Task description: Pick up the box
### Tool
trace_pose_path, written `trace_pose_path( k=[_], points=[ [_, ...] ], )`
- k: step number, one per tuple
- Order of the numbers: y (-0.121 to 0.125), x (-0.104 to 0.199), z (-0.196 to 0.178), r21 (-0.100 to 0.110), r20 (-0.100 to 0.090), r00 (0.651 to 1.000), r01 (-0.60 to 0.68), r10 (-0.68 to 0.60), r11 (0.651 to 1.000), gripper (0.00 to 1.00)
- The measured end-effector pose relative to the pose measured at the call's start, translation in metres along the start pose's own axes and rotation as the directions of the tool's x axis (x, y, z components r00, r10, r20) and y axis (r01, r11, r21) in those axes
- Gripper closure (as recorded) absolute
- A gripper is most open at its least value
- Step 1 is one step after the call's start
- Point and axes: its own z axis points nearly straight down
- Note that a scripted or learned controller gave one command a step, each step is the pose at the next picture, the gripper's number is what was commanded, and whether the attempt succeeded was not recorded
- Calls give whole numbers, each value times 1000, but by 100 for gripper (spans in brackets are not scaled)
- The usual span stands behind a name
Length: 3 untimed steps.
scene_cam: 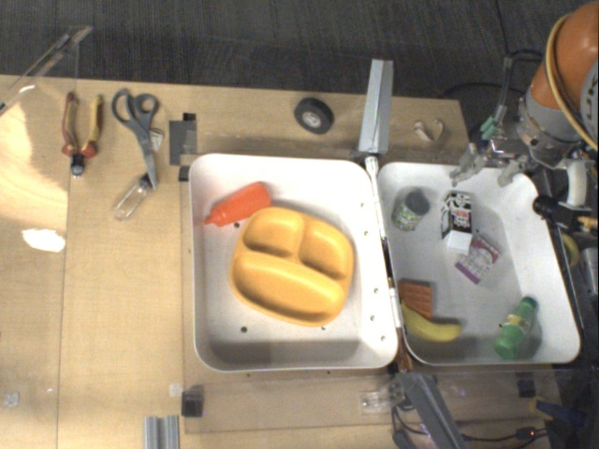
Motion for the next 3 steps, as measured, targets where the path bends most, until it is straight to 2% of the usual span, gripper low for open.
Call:
trace_pose_path(
  k=[1, 2, 3],
  points=[
    [-69, 18, 99, -9, 2, 998, 61, -61, 998, 0],
    [-122, -16, 92, -4, 1, 996, 91, -91, 996, 0],
    [-119, -15, 80, -11, 3, 996, 93, -93, 996, 100]
  ],
)
